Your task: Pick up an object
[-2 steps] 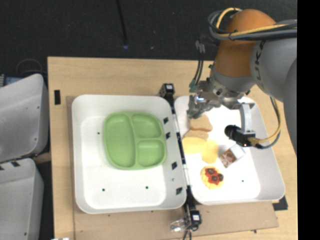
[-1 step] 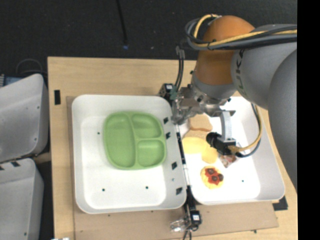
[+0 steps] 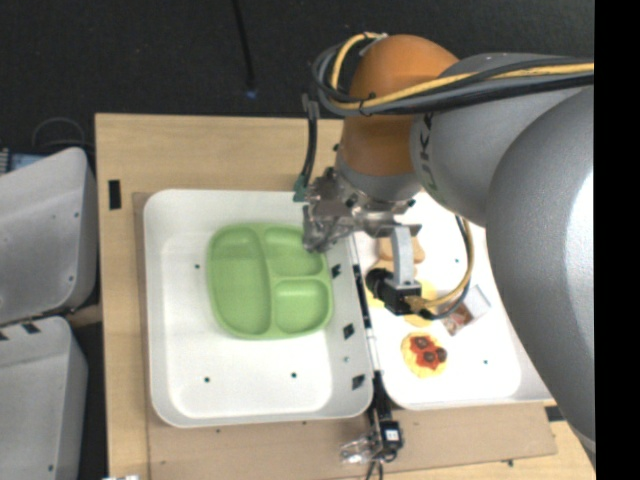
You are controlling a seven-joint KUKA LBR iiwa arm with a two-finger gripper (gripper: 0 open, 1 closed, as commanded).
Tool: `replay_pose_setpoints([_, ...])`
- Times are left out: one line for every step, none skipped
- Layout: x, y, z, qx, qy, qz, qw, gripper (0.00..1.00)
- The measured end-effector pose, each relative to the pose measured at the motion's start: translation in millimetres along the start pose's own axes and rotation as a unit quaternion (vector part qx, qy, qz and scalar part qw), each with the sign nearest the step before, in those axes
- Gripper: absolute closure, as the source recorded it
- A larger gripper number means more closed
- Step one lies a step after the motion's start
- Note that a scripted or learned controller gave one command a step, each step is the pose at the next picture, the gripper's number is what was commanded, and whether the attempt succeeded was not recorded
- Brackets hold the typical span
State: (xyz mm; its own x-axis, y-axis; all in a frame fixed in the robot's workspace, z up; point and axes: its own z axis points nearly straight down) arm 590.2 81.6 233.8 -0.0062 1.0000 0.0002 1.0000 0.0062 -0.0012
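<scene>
Objects for picking, a yellow-and-red piece (image 3: 425, 353) and small items beside it, lie in the right bin (image 3: 500, 373) just nearer than the tool (image 3: 318, 230), which hangs over the green divided tray's (image 3: 255, 288) far corner in the left bin (image 3: 185, 388), its grip state impossible to tell, likely mid-approach.

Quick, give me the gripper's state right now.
Gripper: state cannot be told; it sits low at the upper right rim of the green divided plate in the left bin.
</scene>
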Motion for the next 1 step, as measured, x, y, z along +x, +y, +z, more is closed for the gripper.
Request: replay_pose_setpoints([-2.3,0.1,-0.5,0.0,0.0,0.002,1.0,0.0])
